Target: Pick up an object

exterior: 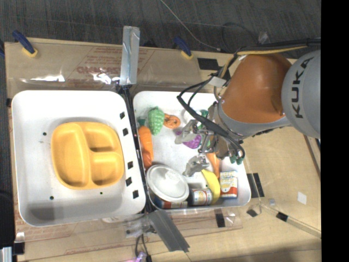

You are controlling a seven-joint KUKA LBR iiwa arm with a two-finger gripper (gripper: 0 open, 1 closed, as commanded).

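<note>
**Operator:** Camera view has my gripper (197, 146) low over the right bin (163, 103), the arm (256, 89) coming in from the right. I read the jaws as standing apart with nothing between them. Under and just beside them is a purple piece (192, 141), too hidden to name.

**Second:** What would you go for?

**Operator:** The banana (211, 183) sits near the front wall, close below the gripper, beside a small carton (228, 183) and touching a can (200, 196) lying on its side. It looks like a plastic toy, so I judge it light, stiff and a bit slick. I'd close across its middle, narrow way.

**Second:** Alternatives?

**Operator:** The carrot (145, 145) lies along the left wall, awkward for a finger on that side. The green grapes (155, 119) are bumpy, probably easy to pinch. The white bowl (168, 183) is wide; only a rim grip would do.

**Second:** Surface and room?

**Operator:** Smooth white plastic, things may skate. This bin is crowded at the front. The left bin (32, 146) carries a yellow divided tray (87, 153), well apart from everything else.
</note>
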